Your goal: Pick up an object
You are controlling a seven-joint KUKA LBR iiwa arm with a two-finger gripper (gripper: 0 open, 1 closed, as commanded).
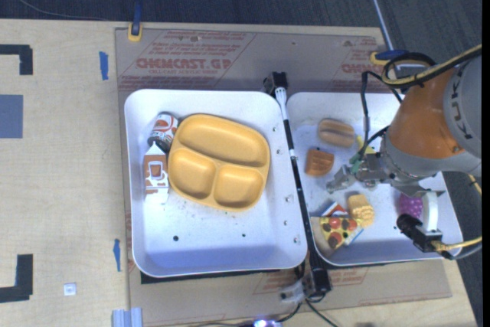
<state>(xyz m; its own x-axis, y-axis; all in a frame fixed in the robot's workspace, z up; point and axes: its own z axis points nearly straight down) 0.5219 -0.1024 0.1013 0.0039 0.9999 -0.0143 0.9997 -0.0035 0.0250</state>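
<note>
My gripper (345,174) hangs over the middle of the right bin (452,241), open, with nothing between its fingers. A brown bread-like block (320,161) lies just to its left. A yellow corn piece (360,209) sits just below it, and a pizza slice toy (337,230) lies further toward the front. At the back of that bin rests a hot dog (337,132). A purple grape bunch (412,205) is partly hidden beneath the arm on the right.
The left bin (222,249) holds a large yellow divided tray (217,161), which leans over a can (161,131) and a small orange-and-white box (155,172). A black divider (293,165) runs between the bins. Cables trail around the arm at the right.
</note>
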